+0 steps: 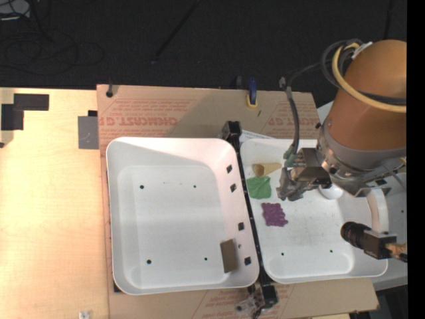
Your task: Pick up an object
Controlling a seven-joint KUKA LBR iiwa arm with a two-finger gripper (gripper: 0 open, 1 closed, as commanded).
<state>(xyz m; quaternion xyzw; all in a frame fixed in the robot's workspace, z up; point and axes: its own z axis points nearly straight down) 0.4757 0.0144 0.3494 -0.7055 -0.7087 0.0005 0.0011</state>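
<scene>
So the gripper (290,190) is down inside the right bin (312,264), parked near its upper left area. Honestly can't tell how it's set from this angle, it's just a dark clump of metal under the big orange wrist. Right next to it on the left there's a green object (259,187), crumpled-looking, very close to the gripper, maybe touching. Just below the gripper sits a purple lumpy object (273,214), flat on the bin floor. A small tan piece (258,169) lies above the green one by the bin's rim. The left bin (126,211) has a small brownish block (228,255) near its lower right corner. Both bins sit on cardboard on the counter (46,211).
</scene>
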